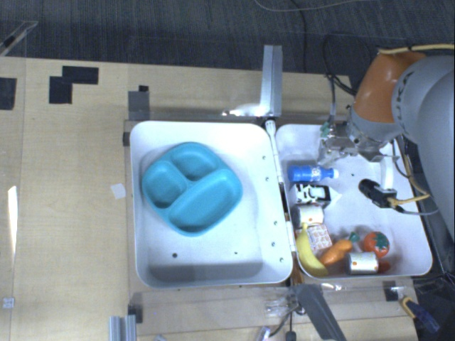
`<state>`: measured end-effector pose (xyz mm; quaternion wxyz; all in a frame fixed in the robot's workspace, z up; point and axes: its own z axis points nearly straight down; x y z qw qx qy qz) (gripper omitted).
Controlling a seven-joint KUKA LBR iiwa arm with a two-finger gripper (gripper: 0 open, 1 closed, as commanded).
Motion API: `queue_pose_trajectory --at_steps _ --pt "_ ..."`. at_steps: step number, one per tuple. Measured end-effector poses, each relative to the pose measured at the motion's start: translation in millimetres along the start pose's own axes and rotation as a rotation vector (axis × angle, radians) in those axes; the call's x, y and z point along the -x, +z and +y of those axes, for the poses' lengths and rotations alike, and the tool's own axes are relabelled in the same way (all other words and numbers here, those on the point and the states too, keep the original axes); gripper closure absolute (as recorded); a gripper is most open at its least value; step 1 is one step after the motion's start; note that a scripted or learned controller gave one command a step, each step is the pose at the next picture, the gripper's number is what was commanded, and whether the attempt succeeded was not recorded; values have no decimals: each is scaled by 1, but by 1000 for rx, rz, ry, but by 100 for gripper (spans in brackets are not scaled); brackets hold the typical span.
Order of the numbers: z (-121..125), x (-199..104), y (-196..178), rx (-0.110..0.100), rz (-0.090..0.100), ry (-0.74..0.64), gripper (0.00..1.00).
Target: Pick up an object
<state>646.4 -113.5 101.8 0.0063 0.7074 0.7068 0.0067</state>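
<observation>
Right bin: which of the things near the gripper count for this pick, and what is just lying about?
For the pick: gripper, hovering at the blue bottle; also pickable in the right bin: banana, carrot, tomato.

Lying about: blue divided plate in the left bin; cable on the floor.

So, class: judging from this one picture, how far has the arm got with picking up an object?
Done: the arm has reached into the right bin, with its gripper low above the blue bottle. In hand: nothing visibly lifted; the bottle lies on the bin floor, as do the banana and carrot. Left: grasping one object and raising it. The left bin holds a blue tray.
</observation>
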Motion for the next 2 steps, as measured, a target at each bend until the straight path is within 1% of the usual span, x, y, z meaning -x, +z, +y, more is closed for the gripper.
queue_pose_trajectory --at_steps 1,2 --pt "-5 -40 -190 -10 -1 -77 100" --pt "16 -32 -140 -13 0 -241 100"
